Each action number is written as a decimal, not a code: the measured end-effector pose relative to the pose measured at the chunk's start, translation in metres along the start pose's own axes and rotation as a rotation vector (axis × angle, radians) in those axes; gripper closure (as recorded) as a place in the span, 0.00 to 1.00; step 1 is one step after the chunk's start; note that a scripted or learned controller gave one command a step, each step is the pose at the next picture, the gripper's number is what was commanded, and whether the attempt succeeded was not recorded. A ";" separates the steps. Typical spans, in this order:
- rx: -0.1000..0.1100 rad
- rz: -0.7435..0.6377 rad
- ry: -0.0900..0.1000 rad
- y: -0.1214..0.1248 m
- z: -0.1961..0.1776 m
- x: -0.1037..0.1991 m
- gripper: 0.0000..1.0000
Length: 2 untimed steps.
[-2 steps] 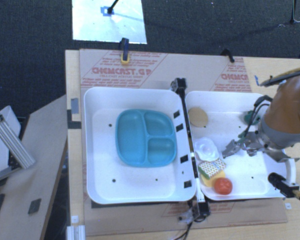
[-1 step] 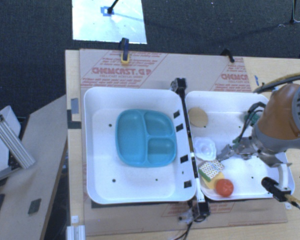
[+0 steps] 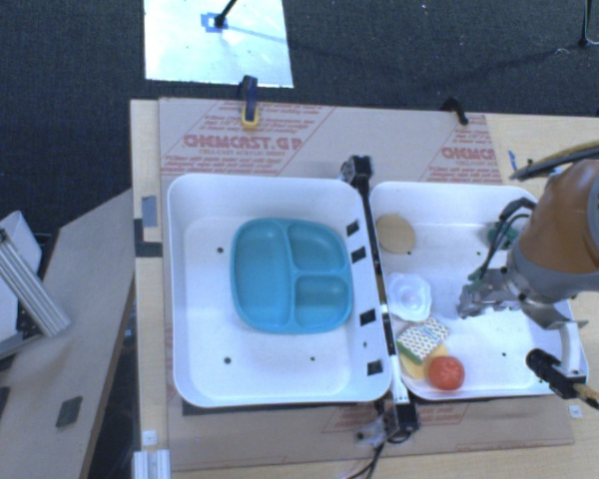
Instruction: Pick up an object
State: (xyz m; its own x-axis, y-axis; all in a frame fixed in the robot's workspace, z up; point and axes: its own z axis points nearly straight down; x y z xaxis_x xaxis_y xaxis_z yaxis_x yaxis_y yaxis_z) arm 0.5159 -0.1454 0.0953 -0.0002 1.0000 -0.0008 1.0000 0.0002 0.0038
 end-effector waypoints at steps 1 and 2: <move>-0.004 -0.003 -0.001 0.003 -0.064 -0.003 1.00; -0.004 -0.005 -0.001 -0.001 -0.123 0.004 1.00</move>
